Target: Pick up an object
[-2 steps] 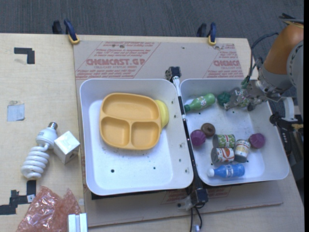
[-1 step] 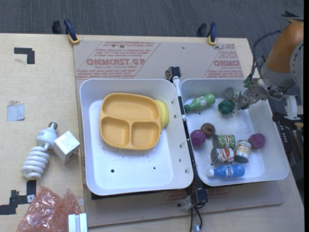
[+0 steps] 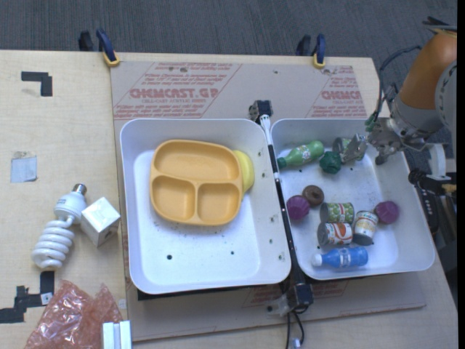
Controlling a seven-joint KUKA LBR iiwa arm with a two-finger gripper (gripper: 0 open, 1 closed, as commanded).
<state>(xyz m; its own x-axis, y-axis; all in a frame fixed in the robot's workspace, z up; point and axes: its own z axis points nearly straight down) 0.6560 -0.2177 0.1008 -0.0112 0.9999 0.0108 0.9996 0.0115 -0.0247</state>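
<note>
My gripper (image 3: 353,150) hovers at the back of the right bin (image 3: 414,257), reaching in from the right. It is just right of a dark green round object (image 3: 330,163) and close to a green bottle (image 3: 299,153); whether it touches either is unclear. Further forward lie a brown ring (image 3: 313,193), a purple ball (image 3: 298,207), two cans (image 3: 336,222), a small jar (image 3: 365,225), a purple lump (image 3: 386,211) and a blue bottle (image 3: 341,258). Nothing shows in the gripper's grasp.
The left bin (image 3: 211,267) holds a yellow divided plate (image 3: 196,182) with a yellow object (image 3: 246,170) tucked under its right edge. Left of the bins lie a spiral light bulb (image 3: 54,231), a white cube (image 3: 99,220) and a red mesh bag (image 3: 73,318).
</note>
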